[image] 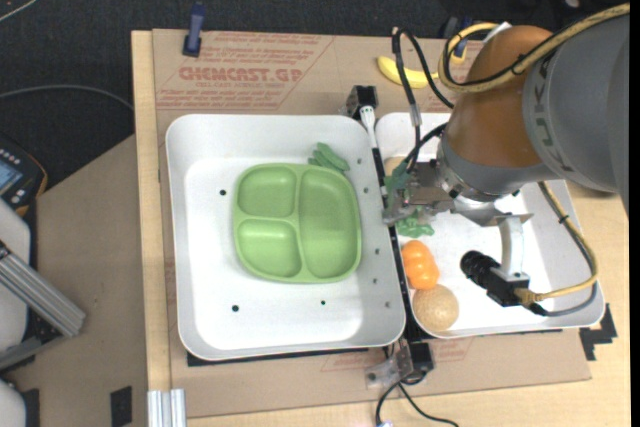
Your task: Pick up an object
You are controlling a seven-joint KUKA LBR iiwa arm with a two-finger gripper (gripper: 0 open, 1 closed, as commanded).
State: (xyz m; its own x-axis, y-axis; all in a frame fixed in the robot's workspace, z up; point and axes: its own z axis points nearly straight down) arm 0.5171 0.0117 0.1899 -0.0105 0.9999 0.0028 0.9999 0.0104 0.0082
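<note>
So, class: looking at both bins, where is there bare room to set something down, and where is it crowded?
The left bin has bare floor between its left wall and the green plate, and a strip along its front wall. The right bin is crowded on its left side: the tool, an orange object and a tan ball.

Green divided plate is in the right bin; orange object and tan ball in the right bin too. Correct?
No. The camera view shows the green divided plate in the left bin, not the right. The orange object and tan ball are in the right bin, as stated.
</note>
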